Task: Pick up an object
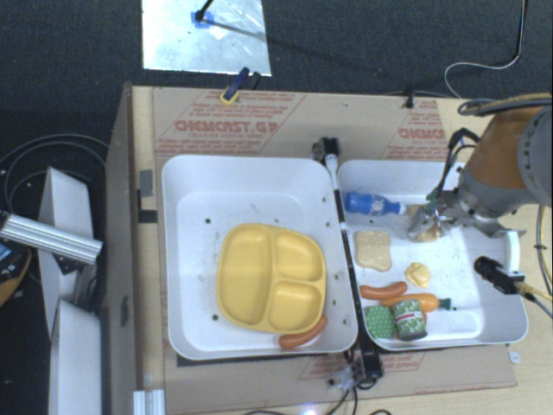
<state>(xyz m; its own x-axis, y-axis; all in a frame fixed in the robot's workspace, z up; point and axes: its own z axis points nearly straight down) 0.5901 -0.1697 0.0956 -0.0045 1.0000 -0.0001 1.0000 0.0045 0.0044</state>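
Overhead, the arm [505, 158] reaches in from the right, its orange band above the wrist, and the gripper [425, 223] hangs low in the upper part of the right bin [505, 318]. Whether its tips are apart or together I cannot tell; they read as one pale metallic blur.

Candidates in the right bin:
- blue bottle [373, 204], lying on its side, long axis running left to right, cap end pointing toward the gripper. It lies just to the gripper's left and looks the nearest thing.
- pale bread slice [373, 251], flat, below and left of the gripper.
- small yellow piece [418, 274], almost directly below the gripper in the view, near.
- sausage [383, 291] and carrot [421, 302], both lying left to right, farther down.
- green can [409, 319] and a green dotted item [378, 322], at the bin's lower edge, well apart from the gripper.

Left bin [186, 258]: a yellow divided plate [270, 277], with a second sausage [304, 335] touching its lower rim.

Judgement: nothing is visibly held, so the pick is not yet made. A short move left would meet the bottle end-on (a grip across its short axis would suit better).

Writing: the cardboard [285, 119] under the bins carries red print, "CHEMCAST GP" at upper left; the print at upper right is partly covered. The can's label is too small to read.
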